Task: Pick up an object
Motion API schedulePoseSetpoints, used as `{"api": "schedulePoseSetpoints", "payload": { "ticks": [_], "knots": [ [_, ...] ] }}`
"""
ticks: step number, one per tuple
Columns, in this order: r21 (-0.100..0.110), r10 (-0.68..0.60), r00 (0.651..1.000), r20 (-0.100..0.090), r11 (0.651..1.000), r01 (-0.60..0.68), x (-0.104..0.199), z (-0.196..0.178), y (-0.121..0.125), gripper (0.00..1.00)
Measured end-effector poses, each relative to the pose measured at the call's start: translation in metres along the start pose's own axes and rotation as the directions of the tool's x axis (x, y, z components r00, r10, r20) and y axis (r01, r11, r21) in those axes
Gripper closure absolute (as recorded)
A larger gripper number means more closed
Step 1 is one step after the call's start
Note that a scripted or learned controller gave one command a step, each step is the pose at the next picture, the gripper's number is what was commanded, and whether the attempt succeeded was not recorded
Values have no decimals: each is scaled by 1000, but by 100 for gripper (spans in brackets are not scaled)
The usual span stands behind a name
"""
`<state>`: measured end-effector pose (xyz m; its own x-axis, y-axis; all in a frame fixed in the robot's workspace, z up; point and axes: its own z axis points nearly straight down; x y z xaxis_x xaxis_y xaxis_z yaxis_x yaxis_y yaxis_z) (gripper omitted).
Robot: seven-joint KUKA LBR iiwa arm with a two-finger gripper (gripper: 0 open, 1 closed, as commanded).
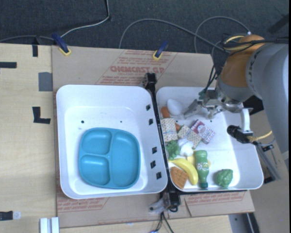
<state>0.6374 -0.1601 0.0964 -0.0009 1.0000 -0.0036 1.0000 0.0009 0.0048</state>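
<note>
The right bin (242, 154) holds a heap of toy food: a white piece (175, 105), a checked cracker (168, 126), a red-and-white packet (199, 127), a yellow banana (184, 167), a green bottle (201, 166) and a green pepper (224, 177). My gripper (202, 111) hangs over the back of this bin, just above the red-and-white packet and to the right of the white piece. Its two grey fingers (190, 109) are spread apart, open, with nothing between them.
The left bin (68, 101) holds a blue divided plate (109, 158). A black divider (153, 125) runs between the bins. The grey arm with its orange band (240, 64) reaches in from the right. Cables lie behind the bins.
</note>
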Motion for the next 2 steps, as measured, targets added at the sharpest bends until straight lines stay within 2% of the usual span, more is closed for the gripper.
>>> {"api": "schedulePoseSetpoints", "payload": {
  "ticks": [1,2],
  "knots": [
    [0,0,1000,-1,1000,0,19,9,-33,0],
    [-3,2,1000,4,1000,-2,49,9,-31,0]
  ]
}}
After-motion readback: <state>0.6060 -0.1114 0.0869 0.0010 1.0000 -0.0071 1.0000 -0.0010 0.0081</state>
